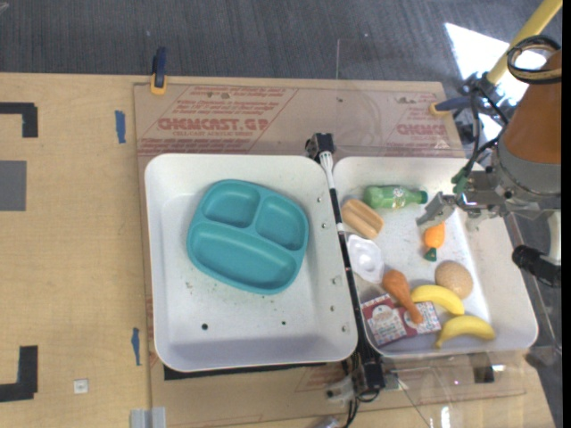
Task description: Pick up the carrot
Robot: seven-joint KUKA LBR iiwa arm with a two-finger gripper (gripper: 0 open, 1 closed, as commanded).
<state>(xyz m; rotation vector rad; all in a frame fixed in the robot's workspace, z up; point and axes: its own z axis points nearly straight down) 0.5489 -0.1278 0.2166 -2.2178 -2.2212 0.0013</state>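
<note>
**Bin contents and gripper position**

The left bin [169, 239] holds one teal divided plate [248, 235], lying flat near its centre. The right bin [513, 306] holds a green bottle [393, 196] on its side, a hot dog [362, 218], a white piece [365, 259], a drumstick [401, 291], a red-and-white packet [390, 320], an egg [453, 279] and two bananas [451, 311].

The carrot [434, 238] lies in the right bin near its far right wall, between the bottle and the egg. It is small and orange, with a dark green end pointing toward the egg.

The gripper [443, 209] hangs just above and beside the carrot. Its fingers are dark and partly merged with the wrist hardware; the claw's spread cannot be told. The arm [535, 141] is cut off by the right edge.
</note>
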